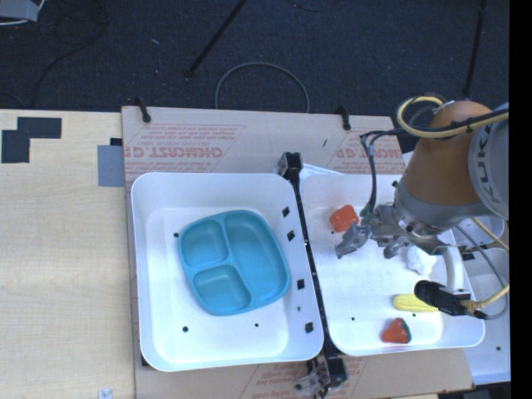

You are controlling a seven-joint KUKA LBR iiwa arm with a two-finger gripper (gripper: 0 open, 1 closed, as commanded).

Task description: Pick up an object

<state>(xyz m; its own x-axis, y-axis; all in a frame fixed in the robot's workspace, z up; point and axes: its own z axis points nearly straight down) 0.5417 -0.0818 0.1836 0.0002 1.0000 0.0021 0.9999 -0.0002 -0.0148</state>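
1. Two white bins sit side by side on the bench; the left bin [158, 223] holds a blue divided plate [234, 261], lying flat near its middle.
2. The right bin [349, 322] holds several small things: an orange piece [343, 218] near its upper left, a yellow piece [413, 303] toward the lower right, and a red piece [396, 332] just below that.
3. A white crumpled thing [420, 261] lies by the arm's wrist.
4. The arm [445, 173] reaches in from the right over the right bin.
5. The gripper [352, 241] hangs just below and right of the orange piece, close to it but not around it.
6. How far the hand is open cannot be told; nothing shows in its grasp.
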